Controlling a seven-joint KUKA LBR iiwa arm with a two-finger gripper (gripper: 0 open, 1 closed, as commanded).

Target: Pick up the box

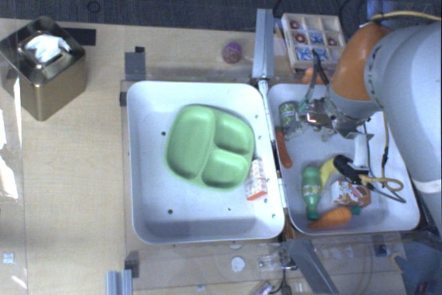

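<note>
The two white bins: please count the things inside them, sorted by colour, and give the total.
Green: 3, divided plate, bottle, can
Orange: 2, carrot, carrot-like stick
Yellow: 1, banana
White and red: 1, box
Mixed colours: 1, packet
Total: 8

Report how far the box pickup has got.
Done: nothing yet; the box lies in the left bin, beside the green tray, with nothing gripping it. In hand: the arm hangs over the right bin, its gripper near the can. Left: cross to the left bin, grasp the box, lift it.
</note>
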